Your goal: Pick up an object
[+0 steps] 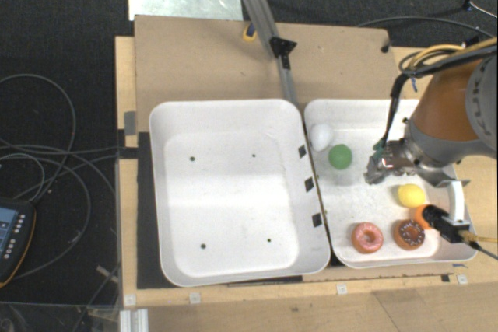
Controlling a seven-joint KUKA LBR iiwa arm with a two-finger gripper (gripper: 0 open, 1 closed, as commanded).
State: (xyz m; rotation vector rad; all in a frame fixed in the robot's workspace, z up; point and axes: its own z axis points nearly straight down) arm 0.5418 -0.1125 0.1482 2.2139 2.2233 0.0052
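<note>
Approach step, by my judgement: hand (379, 166) low in right bin (354, 114), mid-right of frame, between green ball (340, 157) and yellow ball (411, 195). Grip state: cannot tell. Next: centre over one ball, descend.

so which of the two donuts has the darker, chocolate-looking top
The right-hand donut, near the right bin's front right corner beside an orange object. Its top is dark brown, while the other donut to its left is pinkish-red.
</note>
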